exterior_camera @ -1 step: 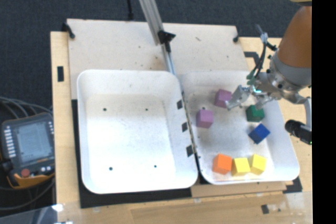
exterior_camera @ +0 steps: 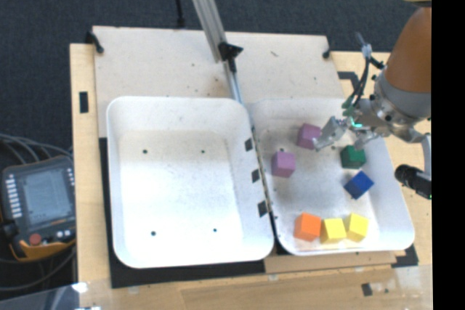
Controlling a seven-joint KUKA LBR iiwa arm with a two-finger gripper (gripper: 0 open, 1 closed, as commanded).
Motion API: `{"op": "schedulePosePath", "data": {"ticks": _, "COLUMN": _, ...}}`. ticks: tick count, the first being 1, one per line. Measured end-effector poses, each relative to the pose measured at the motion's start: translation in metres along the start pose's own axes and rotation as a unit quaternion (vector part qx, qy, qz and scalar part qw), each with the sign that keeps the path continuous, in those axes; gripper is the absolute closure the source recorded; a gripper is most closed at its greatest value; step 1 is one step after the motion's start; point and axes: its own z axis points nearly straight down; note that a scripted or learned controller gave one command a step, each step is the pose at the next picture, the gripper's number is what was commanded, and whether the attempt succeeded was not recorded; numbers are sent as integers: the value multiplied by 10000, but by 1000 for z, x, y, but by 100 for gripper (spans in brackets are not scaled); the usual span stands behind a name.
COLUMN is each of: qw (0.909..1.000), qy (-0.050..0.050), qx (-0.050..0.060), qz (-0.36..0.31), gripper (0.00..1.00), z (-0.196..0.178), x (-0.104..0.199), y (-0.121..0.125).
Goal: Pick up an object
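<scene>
Robot gripper (exterior_camera: 336, 131) hovering low in the right bin (exterior_camera: 403, 225), just beside a purple cube (exterior_camera: 309, 135), with nothing visibly held.

The arm (exterior_camera: 409, 69) is reaching in from the bin's right edge, wrist angling down and leftward toward the bin's back half. Its tip is sitting just right of the purple cube near the back edge; a green cube (exterior_camera: 353, 156) is lying close under the wrist. I cannot tell how the jaws are standing. The likely risk: closing off-centre may be nudging the purple cube away rather than trapping it, or the wrist may be bumping the green cube. A second purple cube (exterior_camera: 283, 162) is resting nearer the left edge; blue (exterior_camera: 358, 184), orange (exterior_camera: 308, 226) and two yellow cubes (exterior_camera: 346, 228) are lying toward the front edge.
</scene>
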Motion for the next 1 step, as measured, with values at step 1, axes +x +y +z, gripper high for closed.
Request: {"op": "schedulePosePath", "data": {"ticks": 1, "qw": 10000, "qy": -3, "qx": 29, "qz": 27, "gripper": 0, "z": 50, "x": 8, "y": 2}}
